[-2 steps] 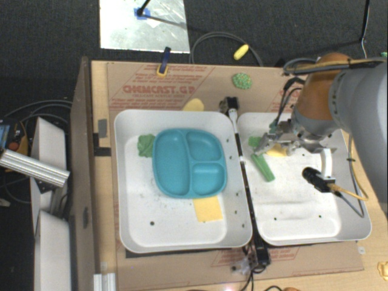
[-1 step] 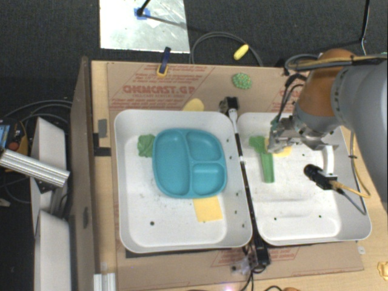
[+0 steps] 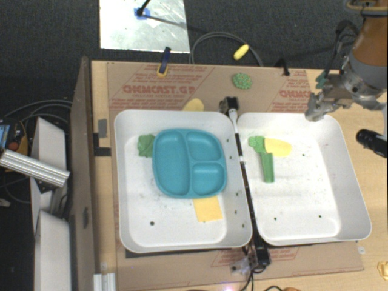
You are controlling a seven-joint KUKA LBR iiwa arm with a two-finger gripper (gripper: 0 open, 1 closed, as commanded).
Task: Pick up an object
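Jaws point(image 3: 316, 109) well apart from green piece point(image 3: 267, 165)

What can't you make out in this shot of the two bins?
- Gripper, camera view: small and blurred, so how its jaws stand is unclear.
- Green piece, left bin: partly hidden under the blue tray.
- Yellow square: top edge tucked under the tray.
- Arm: cut off by the top-right frame edge.
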